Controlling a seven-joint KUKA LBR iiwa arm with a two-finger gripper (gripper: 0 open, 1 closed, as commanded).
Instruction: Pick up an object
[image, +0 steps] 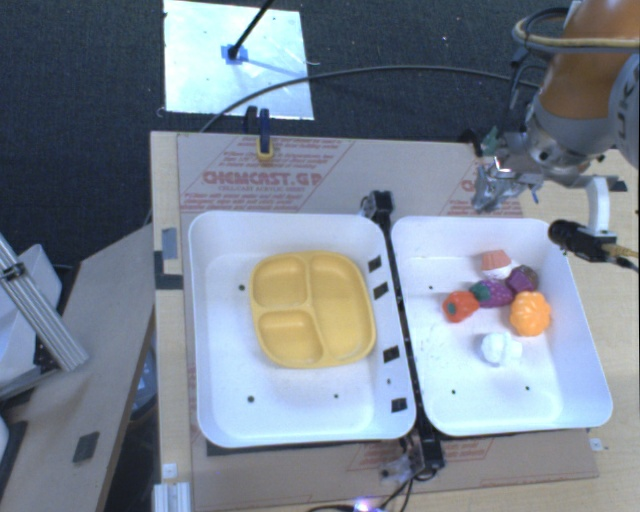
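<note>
The small white lumpy toy piece (498, 348) sits closest to the front in the right-hand shallow white bin (570, 400), with a cluster just behind it: an orange rounded toy fruit (530, 313), a red-orange toy veg (460, 306), a purple toy berry bunch (495, 292) and a pink-and-white piece (496, 263). The left bin (215, 330) holds a yellow plastic divided tray (311, 308). The jaws (492, 190) hang over the counter (330, 175) just beyond the right bin's far edge, nothing in them; can't tell if they're spread. These all look like light, hard, slippery plastic. I'd guess the white one's easiest, since it's apart from the rest, pinched across its middle.
</note>
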